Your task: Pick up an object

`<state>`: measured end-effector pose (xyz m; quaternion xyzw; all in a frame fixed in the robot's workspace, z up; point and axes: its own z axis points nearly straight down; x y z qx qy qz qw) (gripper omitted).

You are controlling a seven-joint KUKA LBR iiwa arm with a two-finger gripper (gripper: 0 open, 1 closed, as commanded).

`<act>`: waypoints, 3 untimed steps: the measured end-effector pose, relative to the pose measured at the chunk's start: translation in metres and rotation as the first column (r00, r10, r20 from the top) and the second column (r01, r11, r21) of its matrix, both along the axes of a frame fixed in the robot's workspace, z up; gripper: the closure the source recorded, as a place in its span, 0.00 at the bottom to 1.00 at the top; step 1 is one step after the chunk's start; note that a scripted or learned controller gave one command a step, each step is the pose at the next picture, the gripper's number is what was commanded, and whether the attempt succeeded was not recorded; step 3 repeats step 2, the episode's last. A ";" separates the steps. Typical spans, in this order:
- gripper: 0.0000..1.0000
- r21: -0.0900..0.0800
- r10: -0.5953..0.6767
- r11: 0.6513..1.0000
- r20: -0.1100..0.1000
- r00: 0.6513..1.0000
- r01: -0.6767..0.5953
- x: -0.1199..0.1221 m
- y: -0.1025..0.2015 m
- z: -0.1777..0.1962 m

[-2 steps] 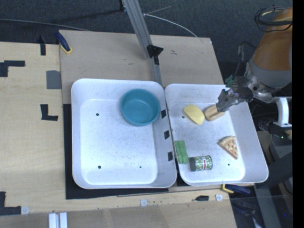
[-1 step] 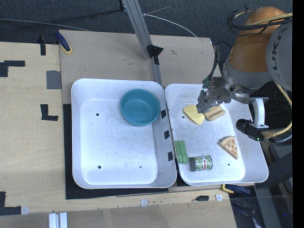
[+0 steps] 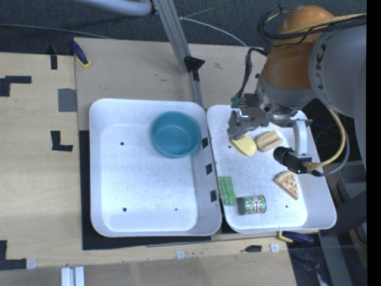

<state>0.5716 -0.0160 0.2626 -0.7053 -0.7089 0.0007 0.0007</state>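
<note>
The end effector [image 3: 239,130] is down near the right bin's [image 3: 315,219] back-left corner, right over a yellow wedge [image 3: 244,146]; can't tell its grip. Blue bowl [image 3: 175,134] sits in the left bin [image 3: 113,177].

Grey arm [image 3: 348,58] with a glossy orange band [image 3: 294,46] — black cables looped about, dark metal pincer [image 3: 240,128].

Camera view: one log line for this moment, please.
tool over right bin | at yellow wedge | grasp unconfirmed | blue bowl in left bin
</note>
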 end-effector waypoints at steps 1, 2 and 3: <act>1.00 0.000 0.000 1.000 -0.002 1.000 0.000 0.002 0.045 -0.016; 1.00 0.001 0.002 1.000 0.001 1.000 -0.002 0.003 0.098 -0.012; 1.00 0.001 0.002 1.000 0.001 1.000 -0.002 0.003 0.098 -0.012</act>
